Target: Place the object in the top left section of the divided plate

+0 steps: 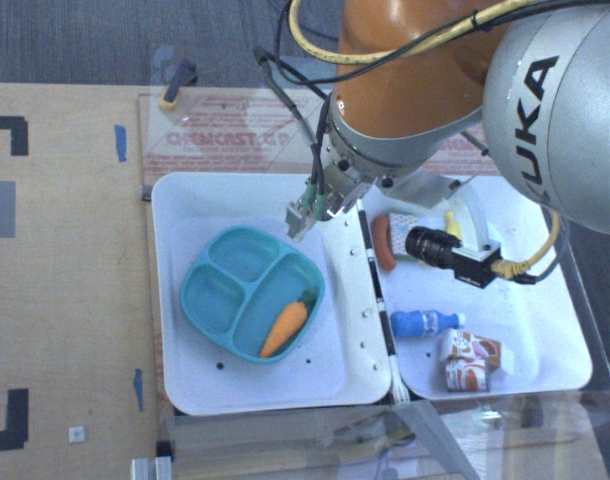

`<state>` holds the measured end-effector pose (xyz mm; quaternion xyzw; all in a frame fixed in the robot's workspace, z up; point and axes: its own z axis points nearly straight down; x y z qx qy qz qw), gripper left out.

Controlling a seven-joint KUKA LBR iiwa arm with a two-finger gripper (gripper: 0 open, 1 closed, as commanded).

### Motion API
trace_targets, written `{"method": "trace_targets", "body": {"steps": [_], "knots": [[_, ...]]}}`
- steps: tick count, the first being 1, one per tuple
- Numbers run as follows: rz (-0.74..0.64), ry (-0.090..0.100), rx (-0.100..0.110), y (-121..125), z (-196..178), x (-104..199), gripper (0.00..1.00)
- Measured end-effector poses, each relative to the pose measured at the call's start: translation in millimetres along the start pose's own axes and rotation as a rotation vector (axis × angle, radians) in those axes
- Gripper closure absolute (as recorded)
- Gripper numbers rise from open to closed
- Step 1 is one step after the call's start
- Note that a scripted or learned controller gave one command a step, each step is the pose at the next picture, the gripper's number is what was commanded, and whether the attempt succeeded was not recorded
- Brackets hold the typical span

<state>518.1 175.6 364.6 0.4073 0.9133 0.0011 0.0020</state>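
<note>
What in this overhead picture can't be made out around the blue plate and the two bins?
- Gripper: small and blurred in the camera view; finger state unreadable.
- Right white bin: its upper part is covered by the grey arm with the orange band.
- Red sausage-shaped item: partly hidden behind the black camera unit.
- Crumpled red-and-white packet: print too small to read.

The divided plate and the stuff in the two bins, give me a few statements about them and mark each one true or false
1. The carrot lies in the large section of the blue divided plate. True.
2. The plate sits in the right bin. False: it sits in the left bin.
3. The gripper hangs above the plate's upper right rim. True.
4. The blue bottle stands upright. False: it lies on its side in the right bin.
5. The carrot is in the top left section. False: that section holds nothing.
</note>
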Motion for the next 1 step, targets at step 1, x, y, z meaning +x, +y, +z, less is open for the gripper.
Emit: {"method": "trace_targets", "body": {"steps": [1], "knots": [[0.018, 0.003, 0.003, -2.2, 122.1, 57.3, 1.00]]}}
